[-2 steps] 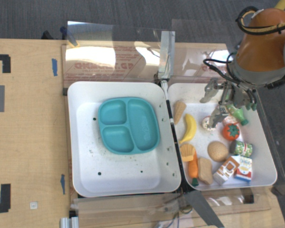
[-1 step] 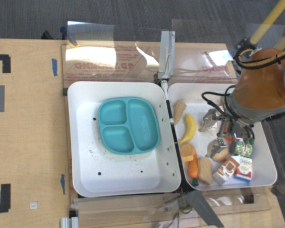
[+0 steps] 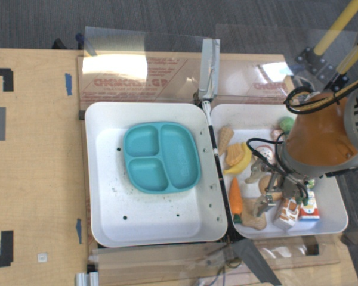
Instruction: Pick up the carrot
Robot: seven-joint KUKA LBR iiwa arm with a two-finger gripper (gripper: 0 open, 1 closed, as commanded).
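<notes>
The carrot [image 3: 235, 196] is orange with a green tip and lies along the left wall of the right bin [image 3: 337, 213]. My gripper [image 3: 273, 190] hangs low over the middle of that bin, a short way right of the carrot. Its dark fingers point down among the toy foods. The carrot lies apart from the fingers, with nothing gripping it. The orange band of the arm [image 3: 316, 137] covers the bin's upper right.
A teal divided plate [image 3: 161, 157] sits in the left bin [image 3: 107, 219]. In the right bin lie a yellow banana [image 3: 238, 158], a tan cone-like piece [image 3: 225, 137], a tan cookie shape [image 3: 255, 221], small cartons [image 3: 298, 210] and a green item [image 3: 286, 124]. Clear panels stand behind the bins.
</notes>
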